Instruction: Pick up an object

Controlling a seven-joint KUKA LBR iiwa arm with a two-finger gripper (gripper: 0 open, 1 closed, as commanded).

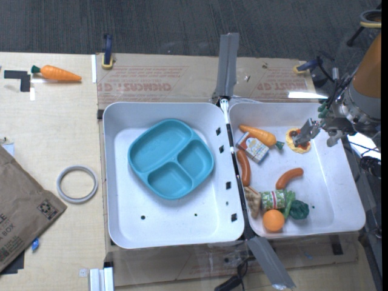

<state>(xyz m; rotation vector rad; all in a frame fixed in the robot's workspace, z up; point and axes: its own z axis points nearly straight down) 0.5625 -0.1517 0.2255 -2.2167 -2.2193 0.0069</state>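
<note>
the gripper (319, 132) hangs over the right bin (339, 214) near its far right corner, fingers spread apart with nothing between them, just beside a small yellow and red toy (299, 141). the same bin holds a carrot (257, 134) at the far edge, two sausages (289, 177) mid-bin, and an orange (273, 220) at the near edge. a blue divided plate (171, 158) lies in the left bin (121, 223).

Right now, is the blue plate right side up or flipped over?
Right side up: the blue plate in the left bin shows its three hollows facing up.
</note>
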